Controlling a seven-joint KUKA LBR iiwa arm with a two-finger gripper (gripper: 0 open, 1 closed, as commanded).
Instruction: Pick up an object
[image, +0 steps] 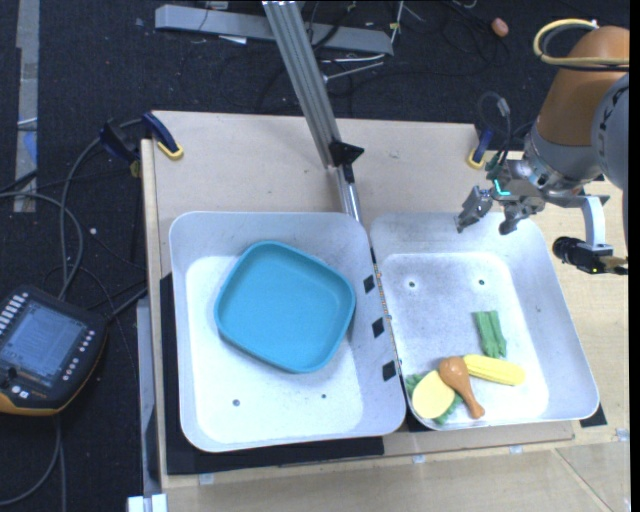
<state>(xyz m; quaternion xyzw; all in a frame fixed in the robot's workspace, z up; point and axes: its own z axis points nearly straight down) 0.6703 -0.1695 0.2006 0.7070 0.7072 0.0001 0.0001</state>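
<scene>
Toy food (462, 380) overlapping, leafy piece half hidden, gripper (489, 218) fingers spread wide, holding nothing, arm cropped

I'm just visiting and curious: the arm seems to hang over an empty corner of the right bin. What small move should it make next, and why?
Probably a short move toward the near end of the right bin. The gripper hangs open above the far edge with nothing between its jaws, while the green piece, yellow corn and orange spoon-like toy lie clustered at the near end.

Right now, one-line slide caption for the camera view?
Open tool above right bin's far rim; toy food clustered at its near edge.
</scene>
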